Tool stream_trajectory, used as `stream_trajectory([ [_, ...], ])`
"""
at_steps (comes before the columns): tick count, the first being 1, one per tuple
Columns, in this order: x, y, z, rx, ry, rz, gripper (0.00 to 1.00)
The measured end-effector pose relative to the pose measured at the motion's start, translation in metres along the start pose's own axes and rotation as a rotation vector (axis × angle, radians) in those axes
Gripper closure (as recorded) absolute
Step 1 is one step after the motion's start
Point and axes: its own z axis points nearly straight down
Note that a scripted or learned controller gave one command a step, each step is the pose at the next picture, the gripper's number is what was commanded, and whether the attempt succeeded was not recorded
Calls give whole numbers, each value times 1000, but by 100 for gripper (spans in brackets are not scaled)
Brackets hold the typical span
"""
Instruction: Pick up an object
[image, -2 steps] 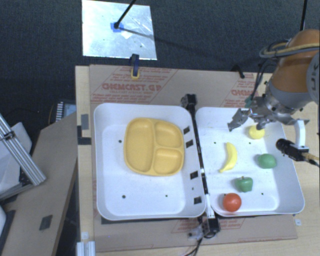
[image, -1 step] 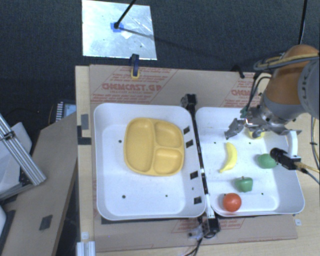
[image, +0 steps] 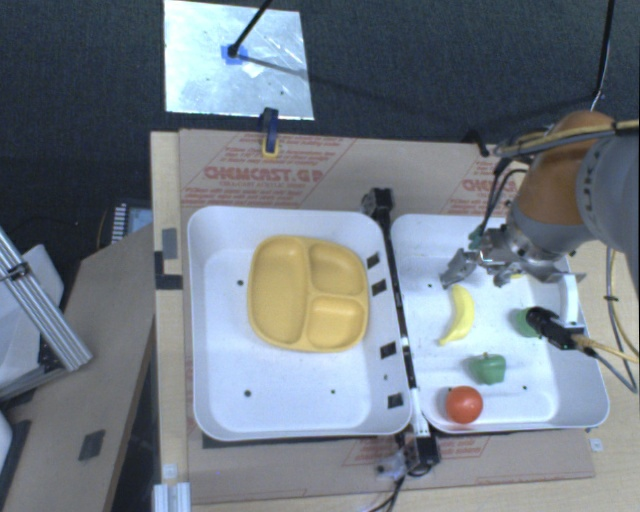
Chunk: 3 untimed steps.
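Note:
In the right bin (image: 580, 400) lie a yellow banana (image: 460, 314), a green pepper (image: 488, 368), a red tomato (image: 464, 403) and a small green fruit (image: 526, 321). My gripper (image: 479, 273) hangs over the back of that bin, just above the banana's upper end. Its two metal fingers stand apart, open, with nothing between them. A black fitting on the arm's cable covers part of the small green fruit.
The left bin (image: 220, 390) holds a yellow divided plate (image: 305, 293). A black divider (image: 393, 300) runs between the two bins. The grey arm with its orange band (image: 560, 185) reaches in from the right, and cables trail over the right bin's far side.

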Motion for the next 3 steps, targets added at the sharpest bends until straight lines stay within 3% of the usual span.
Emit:
stream_trajectory([
  [1,1,0,45,0,0,0,0],
  [2,0,2,31,-5,-1,0,100],
  [3,-1,5,-12,-8,-1,-2,100],
])
